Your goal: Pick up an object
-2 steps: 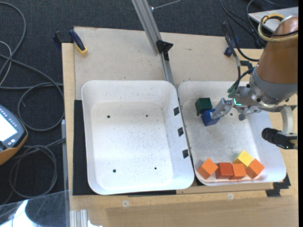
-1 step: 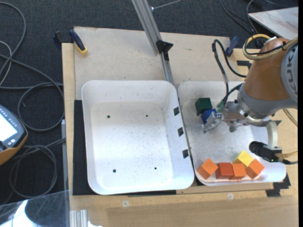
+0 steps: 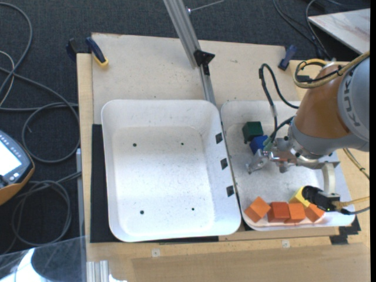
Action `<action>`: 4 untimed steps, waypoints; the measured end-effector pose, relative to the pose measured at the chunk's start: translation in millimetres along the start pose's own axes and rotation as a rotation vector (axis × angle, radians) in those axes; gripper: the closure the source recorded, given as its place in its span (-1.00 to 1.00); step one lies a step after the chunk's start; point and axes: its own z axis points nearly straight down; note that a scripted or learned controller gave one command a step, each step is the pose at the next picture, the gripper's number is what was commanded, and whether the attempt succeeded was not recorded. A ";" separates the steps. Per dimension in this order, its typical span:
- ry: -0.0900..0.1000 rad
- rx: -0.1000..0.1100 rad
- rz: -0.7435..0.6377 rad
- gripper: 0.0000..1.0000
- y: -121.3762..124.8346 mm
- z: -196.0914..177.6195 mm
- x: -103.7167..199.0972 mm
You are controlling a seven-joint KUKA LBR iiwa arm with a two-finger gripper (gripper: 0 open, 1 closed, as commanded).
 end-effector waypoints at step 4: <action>-0.004 -0.016 -0.002 1.00 -3.4 -86.7 -16.8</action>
